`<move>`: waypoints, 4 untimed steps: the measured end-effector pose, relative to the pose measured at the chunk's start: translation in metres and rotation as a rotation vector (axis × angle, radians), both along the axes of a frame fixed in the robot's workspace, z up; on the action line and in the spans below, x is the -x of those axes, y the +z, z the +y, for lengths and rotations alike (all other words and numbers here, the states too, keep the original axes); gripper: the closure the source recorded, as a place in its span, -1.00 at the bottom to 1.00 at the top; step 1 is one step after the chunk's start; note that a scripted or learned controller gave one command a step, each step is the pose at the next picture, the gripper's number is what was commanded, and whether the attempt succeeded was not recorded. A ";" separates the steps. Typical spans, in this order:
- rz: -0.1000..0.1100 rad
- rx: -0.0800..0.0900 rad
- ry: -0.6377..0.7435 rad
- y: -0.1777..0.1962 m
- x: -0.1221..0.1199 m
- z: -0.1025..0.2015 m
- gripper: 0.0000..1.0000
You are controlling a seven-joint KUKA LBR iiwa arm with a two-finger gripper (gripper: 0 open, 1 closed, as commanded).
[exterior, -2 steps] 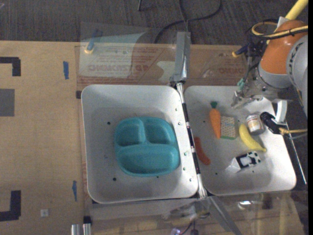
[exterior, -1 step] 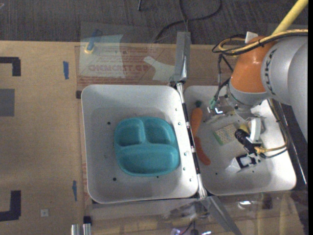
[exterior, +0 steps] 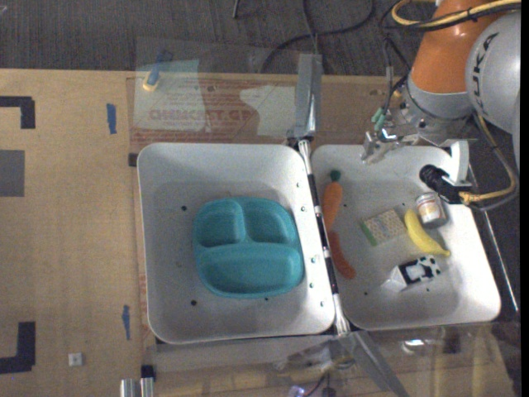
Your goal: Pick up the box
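Box (exterior: 417, 270) lies in the right bin (exterior: 475, 304), near the banana (exterior: 423, 234). Gripper (exterior: 378, 145) hovers over the bin's far rim. Jaws' state: cannot tell.

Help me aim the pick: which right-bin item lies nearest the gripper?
The small can, just below the gripper; the banana and box lie farther.

Flat tan box (exterior: 383, 226) beside banana

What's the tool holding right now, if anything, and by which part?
Nothing. The tool hangs over the right bin's far edge with nothing between its fingers; the box lies on the bin floor.
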State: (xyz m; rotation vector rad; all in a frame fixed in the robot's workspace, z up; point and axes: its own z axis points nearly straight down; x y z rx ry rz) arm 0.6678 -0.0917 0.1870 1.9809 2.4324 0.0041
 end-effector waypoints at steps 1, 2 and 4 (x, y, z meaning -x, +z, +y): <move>0.002 0.000 0.000 -0.001 0.000 0.000 -1.00; 0.004 0.000 0.033 -0.026 0.012 -0.040 -1.00; -0.004 0.001 -0.025 -0.098 0.085 -0.017 -1.00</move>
